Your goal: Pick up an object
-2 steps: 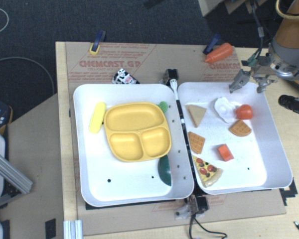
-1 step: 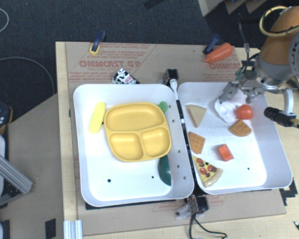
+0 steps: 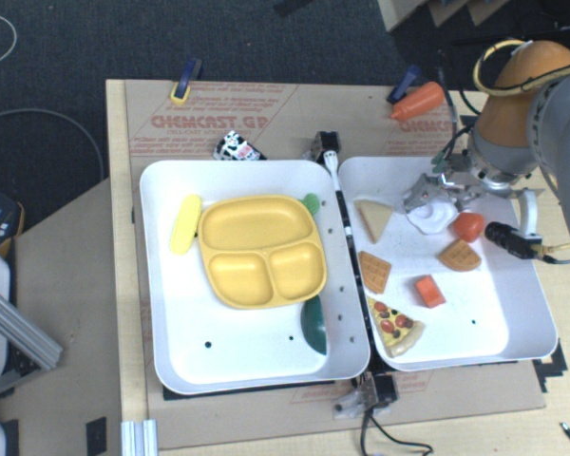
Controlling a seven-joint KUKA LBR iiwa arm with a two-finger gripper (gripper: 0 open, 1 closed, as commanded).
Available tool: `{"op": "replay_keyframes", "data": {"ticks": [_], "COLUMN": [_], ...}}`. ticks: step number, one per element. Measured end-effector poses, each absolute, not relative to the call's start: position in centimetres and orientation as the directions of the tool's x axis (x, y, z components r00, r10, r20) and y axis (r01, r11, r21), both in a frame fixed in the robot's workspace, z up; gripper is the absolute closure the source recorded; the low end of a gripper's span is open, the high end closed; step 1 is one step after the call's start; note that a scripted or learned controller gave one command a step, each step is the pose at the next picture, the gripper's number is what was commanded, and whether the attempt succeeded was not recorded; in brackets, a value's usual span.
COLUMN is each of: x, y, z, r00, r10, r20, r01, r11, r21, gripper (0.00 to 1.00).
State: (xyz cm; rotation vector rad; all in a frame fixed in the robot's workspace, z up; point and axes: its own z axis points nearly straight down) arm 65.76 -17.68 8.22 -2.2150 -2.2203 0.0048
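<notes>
Camera view. I was low over the upper part of the right bin (image 3: 513,321), my gripper (image 3: 435,198) down at a white rounded object (image 3: 433,218) lying near the bin's back wall. My fingers reached to that object's top edge; whether they were spread, closed, or clamped on it, I could not tell from this angle, since the wrist hid the gap.

Other candidates in the same bin: a red round piece (image 3: 469,225) just beside the white one, an orange-brown wedge (image 3: 460,256) below that, a red block (image 3: 429,291), a waffle-patterned square (image 3: 373,272), a pale triangle (image 3: 374,218), and a pizza slice (image 3: 396,327) near the front corner.

The left bin (image 3: 171,350) held a yellow divided tray (image 3: 262,250), a yellow stick (image 3: 184,223) beside it, and a green utensil (image 3: 313,326) partly under the tray.

Judgement: I was at the grasp step, on or right at the white object, nothing lifted. The next move called for a firm close around it, then a straight rise clear of the red piece touching-close on its right, checking that the object actually came up with me.
</notes>
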Motion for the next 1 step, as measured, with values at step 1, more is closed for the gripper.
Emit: {"op": "replay_keyframes", "data": {"ticks": [1], "x": [65.87], "y": [-17.72], "z": [9.68], "r00": [-0.004], "r10": [1.0], "r20": [0.0], "r01": [1.0], "r11": [0.004], "r21": [-0.003], "gripper": [1.0]}}
